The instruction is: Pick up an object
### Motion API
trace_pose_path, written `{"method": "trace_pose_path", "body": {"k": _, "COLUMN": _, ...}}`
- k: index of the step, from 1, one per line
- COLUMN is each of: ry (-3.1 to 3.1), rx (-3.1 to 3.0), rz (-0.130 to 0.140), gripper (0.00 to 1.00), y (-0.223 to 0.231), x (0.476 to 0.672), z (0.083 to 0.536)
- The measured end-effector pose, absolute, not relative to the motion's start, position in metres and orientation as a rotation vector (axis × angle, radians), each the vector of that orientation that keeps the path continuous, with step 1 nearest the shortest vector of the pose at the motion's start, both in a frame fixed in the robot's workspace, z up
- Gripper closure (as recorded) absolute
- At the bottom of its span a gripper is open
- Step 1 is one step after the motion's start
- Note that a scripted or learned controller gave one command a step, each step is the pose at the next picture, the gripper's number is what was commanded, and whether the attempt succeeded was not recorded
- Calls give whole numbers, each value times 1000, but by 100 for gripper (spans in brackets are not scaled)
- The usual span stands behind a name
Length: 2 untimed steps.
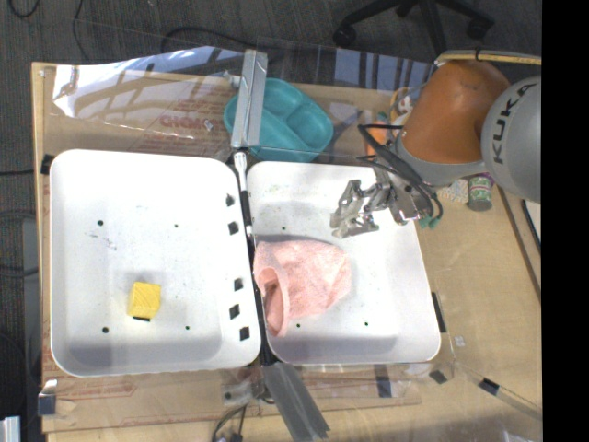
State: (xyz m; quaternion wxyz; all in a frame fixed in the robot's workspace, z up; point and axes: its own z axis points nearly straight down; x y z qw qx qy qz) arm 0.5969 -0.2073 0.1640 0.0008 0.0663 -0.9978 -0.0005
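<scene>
A crumpled pink cloth lies in the right bin, against its left wall. A small yellow block sits in the left bin, near its front. My gripper hangs over the upper middle of the right bin, just above and to the right of the pink cloth. Its metal fingers point left and down with nothing between them. The fingers look parted.
A teal dish stands behind the bins at the bench's back. Clear plastic sheeting lies behind the left bin. A small round jar sits on the bench to the right, beside the arm.
</scene>
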Motion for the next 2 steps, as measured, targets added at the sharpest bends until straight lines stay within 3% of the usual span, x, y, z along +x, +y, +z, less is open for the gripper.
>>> {"method": "trace_pose_path", "body": {"k": 1, "ry": -3145, "rx": 114, "rz": 3, "gripper": 100, "y": -211, "x": 611, "z": 245}}
{"method": "trace_pose_path", "body": {"k": 2, "ry": -3142, "rx": -189, "rz": 3, "gripper": 100, "y": -210, "x": 655, "z": 288}}
